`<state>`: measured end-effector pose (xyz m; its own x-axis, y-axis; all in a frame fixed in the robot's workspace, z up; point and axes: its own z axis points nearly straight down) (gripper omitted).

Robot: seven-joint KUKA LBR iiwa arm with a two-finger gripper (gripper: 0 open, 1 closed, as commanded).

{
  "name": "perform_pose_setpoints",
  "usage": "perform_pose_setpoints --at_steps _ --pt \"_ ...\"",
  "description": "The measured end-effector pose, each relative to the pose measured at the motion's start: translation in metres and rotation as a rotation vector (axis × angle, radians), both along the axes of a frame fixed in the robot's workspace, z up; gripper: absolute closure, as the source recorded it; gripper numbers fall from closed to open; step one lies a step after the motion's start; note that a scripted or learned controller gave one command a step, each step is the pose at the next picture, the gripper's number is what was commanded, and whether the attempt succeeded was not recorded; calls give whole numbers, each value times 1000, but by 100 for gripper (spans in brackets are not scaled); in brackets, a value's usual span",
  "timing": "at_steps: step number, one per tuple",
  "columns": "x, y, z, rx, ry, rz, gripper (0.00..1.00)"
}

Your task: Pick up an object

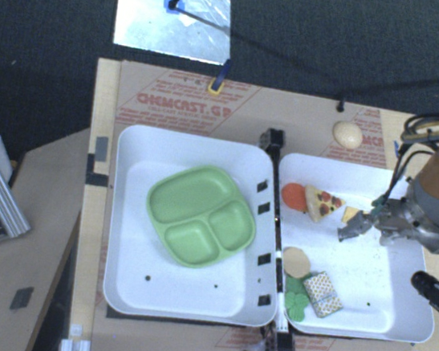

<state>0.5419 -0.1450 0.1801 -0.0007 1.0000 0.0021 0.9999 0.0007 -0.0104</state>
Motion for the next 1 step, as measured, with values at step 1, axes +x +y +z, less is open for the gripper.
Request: perform_pose_setpoints --at_steps 1 --pt "3 0 6 -2 -12 3 0"
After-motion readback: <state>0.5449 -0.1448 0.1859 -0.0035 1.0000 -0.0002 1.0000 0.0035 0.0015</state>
